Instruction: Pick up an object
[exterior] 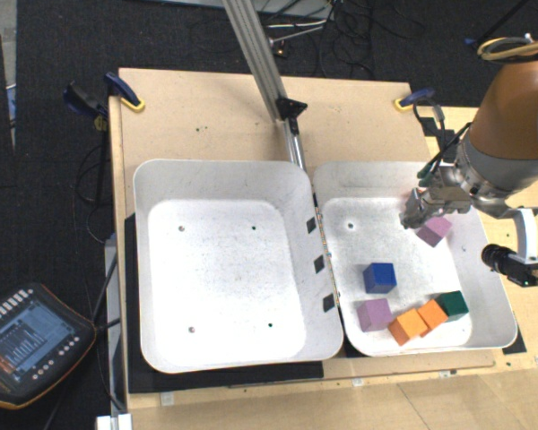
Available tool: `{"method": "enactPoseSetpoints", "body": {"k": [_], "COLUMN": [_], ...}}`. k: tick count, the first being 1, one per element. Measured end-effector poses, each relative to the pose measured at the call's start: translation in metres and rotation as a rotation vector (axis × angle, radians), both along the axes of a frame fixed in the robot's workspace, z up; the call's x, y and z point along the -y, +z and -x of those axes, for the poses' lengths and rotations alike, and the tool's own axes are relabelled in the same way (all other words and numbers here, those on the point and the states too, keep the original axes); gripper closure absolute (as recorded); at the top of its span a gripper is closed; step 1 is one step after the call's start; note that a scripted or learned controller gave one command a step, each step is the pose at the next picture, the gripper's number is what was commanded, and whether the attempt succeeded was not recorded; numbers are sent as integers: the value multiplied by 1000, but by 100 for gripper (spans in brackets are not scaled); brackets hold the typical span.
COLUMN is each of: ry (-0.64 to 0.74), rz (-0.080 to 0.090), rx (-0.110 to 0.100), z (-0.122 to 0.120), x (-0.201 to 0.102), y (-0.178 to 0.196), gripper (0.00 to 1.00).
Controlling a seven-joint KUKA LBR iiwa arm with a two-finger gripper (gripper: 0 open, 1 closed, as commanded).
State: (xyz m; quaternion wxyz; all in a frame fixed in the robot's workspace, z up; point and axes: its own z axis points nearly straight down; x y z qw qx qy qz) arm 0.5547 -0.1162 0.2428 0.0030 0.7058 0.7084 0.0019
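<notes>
My gripper (420,213) is over the upper right part of the right bin (341,213), at the end of the grey arm with its orange band. A light purple block (434,231) sits tilted right at the gripper's lower tip, touching or nearly touching it; I cannot see whether it is gripped or resting on the bin floor. Lower in the same bin lie a blue cube (379,277), a second purple block (373,313), two orange blocks (410,324) side by side, and a green block (452,306).
The left bin (152,240) sits beside the right one, their rims meeting at the middle. A metal pole (255,47) slants down to the bench's back. A teach pendant (27,339) lies off the bench at the lower left.
</notes>
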Motion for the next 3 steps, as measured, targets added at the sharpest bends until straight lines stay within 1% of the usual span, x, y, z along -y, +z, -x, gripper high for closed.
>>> {"method": "enactPoseSetpoints", "body": {"k": [1, 2, 3], "ry": [4, 5, 6], "rz": [-3, -4, -4], "rx": [-5, -9, -8], "z": [5, 28, 33], "x": [-50, -104, -164], "y": [7, 6, -3], "gripper": [100, 100, 100]}}
